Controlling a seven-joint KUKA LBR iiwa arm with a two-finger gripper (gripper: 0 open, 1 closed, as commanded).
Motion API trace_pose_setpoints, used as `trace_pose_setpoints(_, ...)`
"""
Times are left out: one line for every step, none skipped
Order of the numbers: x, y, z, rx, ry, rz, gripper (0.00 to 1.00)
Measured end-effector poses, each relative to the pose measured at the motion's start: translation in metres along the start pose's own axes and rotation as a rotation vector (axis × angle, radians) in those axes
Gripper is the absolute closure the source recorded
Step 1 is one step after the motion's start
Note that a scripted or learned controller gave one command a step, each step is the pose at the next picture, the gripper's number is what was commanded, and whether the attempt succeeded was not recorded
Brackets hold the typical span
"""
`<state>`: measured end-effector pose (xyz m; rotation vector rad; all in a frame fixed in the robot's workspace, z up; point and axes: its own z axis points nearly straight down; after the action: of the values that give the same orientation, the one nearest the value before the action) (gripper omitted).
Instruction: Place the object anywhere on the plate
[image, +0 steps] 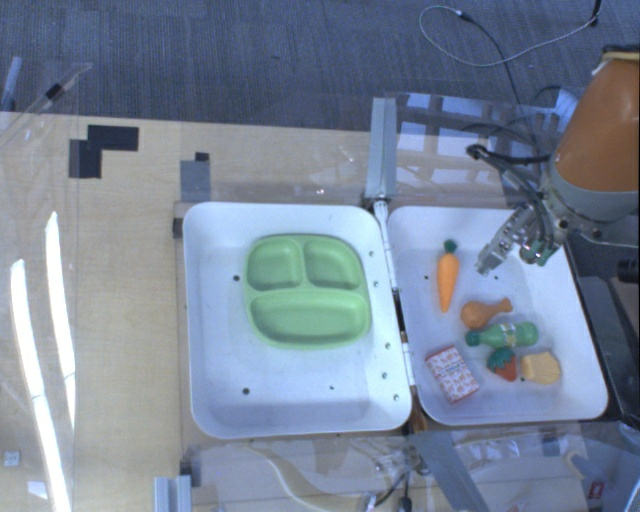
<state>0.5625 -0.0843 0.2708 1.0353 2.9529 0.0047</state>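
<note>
**Gripper high in the right bin, toys below and to its left**

Task's thing not settled: no toy is singled out, and nothing sits between the fingers. Candidates all lie in the right bin (592, 395). Carrot (447, 279) nearest the divider, long axis running up and down the view, green tip away from the camera. Below it a chicken drumstick (484, 313), lying roughly crosswise. Then a green bottle (503, 335) on its side, also crosswise, touching or just beside a red-and-green piece (503, 364) and a yellow wedge (541, 368). A small patterned box (452, 373) sits apart, toward the near-left corner.

Gripper (492, 262) hangs over the upper middle of the same bin, tilted, tips aimed down and left. Whether the fingers are spread or closed I cannot tell; they blur into one pale shape.

Key relation, as I judge it: carrot lies just left of the tips and is the closest toy; drumstick sits below them, toward the camera. Carrot's long axis would call for closing across its width.

Green plate (306, 291), three compartments, rests mid left bin (215, 380), well apart from every toy and bare. Any carry goes leftward over the divider. Pick not yet made.
</note>
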Motion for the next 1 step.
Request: trace_pose_setpoints(0.0128, -0.0233, -0.0102, 0.001, 0.001, 0.059, 1.0)
